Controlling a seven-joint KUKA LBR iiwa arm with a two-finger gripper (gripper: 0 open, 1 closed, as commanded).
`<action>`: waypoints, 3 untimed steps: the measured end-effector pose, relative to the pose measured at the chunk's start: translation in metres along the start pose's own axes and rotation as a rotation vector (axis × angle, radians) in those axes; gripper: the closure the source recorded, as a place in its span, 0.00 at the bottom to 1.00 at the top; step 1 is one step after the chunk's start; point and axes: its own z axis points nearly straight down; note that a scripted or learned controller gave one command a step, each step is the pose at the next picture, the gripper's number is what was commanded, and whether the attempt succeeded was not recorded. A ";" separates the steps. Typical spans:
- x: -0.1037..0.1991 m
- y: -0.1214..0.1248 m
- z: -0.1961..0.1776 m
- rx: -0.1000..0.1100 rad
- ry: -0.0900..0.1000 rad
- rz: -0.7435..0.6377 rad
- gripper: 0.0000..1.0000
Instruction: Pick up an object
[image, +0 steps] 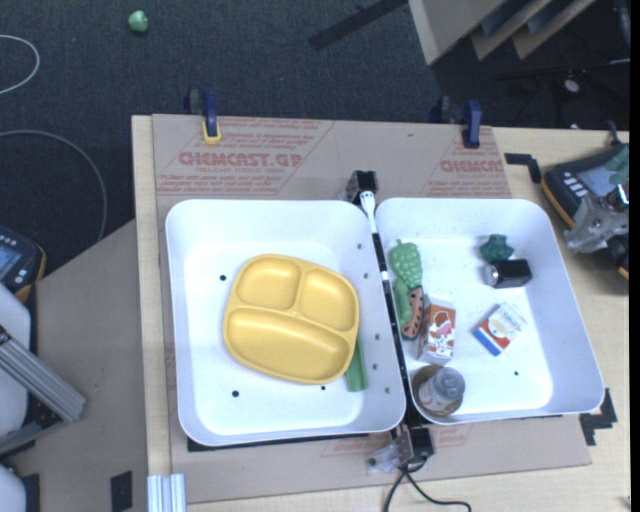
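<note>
Your board (300, 150) is held by two blue clamps (208, 108) at its far edge; a green ball (138, 19) lies far left on the carpet (250, 50).

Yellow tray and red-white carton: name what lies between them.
In the camera view, between the yellow tray and the carton lie the bins' two touching rims and a brown patterned piece.

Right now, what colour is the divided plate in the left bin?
Yellow; the plate shows best in the camera view.
</note>
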 end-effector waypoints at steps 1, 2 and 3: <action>0.059 0.001 -0.069 -0.017 0.000 -0.011 1.00; 0.074 0.000 -0.104 -0.015 0.000 -0.006 1.00; 0.051 0.000 -0.004 0.003 0.000 0.000 1.00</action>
